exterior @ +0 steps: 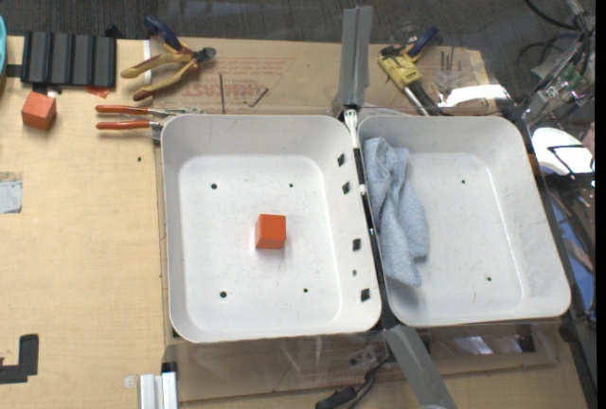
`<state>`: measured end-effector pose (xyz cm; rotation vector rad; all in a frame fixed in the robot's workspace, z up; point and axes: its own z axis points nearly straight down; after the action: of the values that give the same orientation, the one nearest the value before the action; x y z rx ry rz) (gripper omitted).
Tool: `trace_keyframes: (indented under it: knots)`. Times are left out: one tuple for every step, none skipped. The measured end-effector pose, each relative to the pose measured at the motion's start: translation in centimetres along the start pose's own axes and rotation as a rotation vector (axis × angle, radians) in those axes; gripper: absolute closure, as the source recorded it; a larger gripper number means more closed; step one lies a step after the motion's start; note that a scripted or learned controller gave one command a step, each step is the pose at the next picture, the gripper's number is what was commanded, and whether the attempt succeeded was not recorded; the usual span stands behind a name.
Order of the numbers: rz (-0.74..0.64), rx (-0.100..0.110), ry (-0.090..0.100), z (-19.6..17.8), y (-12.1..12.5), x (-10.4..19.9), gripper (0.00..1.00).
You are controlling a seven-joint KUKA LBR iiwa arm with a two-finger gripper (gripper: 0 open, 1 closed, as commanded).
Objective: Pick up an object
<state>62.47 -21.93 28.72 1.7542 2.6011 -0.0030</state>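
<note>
Cube, small and orange, sits alone near the middle of the left bin, well apart from every wall. Right bin holds a crumpled grey cloth against its left wall. How far the end effector is open cannot be told; what the cloth's folds cover is hidden.

A pale pinkish-grey sliver at the view's right edge may be the arm, too little to tell
</note>
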Motion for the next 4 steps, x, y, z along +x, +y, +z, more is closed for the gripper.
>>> trace_keyframes:
  knots:
    - [-0.047, 0.002, 0.004, -11.3, -2.9, 2.6, 1.00]
    - [-0.258, 0.001, 0.006, 3.0, -3.6, 4.3, 1.00]
    - [-0.325, 0.000, 0.003, 3.6, 1.9, -1.1, 1.00]
    - [-0.325, -0.001, 0.002, 2.9, 2.0, -1.2, 1.00]
